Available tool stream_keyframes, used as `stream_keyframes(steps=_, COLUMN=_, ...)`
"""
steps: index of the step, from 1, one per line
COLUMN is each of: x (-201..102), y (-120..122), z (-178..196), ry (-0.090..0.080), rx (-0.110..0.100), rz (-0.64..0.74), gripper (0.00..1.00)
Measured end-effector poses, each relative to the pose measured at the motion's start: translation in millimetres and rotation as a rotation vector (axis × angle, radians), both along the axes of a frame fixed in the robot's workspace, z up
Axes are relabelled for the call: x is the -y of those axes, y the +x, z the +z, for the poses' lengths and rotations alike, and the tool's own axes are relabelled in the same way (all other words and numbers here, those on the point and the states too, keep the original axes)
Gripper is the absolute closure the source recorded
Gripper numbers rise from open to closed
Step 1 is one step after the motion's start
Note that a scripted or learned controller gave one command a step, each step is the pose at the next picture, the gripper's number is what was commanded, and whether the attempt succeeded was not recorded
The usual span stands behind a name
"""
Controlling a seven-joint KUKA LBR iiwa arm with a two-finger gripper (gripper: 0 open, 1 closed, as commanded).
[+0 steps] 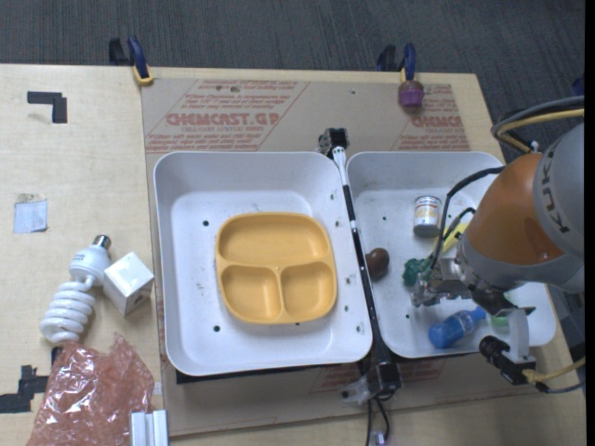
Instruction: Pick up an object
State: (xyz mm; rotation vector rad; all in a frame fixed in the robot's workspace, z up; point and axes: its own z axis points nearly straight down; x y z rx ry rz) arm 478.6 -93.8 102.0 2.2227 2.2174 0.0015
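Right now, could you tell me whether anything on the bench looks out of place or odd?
Yes: a spiral light bulb, a small white cube and a crumpled reddish plastic bag lie loose on the bench left of the bins. A purple object sits alone on the board behind the right bin.

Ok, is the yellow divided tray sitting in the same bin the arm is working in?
No, the yellow divided tray lies in the left bin, while the arm reaches into the right bin.
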Motion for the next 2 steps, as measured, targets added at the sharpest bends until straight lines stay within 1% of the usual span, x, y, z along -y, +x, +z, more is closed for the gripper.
stream_keyframes(steps=1, x=-76.2, y=-0.2, z=90.3, ry=0.0, rx=-0.001, rz=0.004, gripper=1.0)
stream_keyframes(steps=2, x=-76.1, y=-0.2, z=90.3, ry=0.0, rx=-0.001, rz=0.004, gripper=0.0)
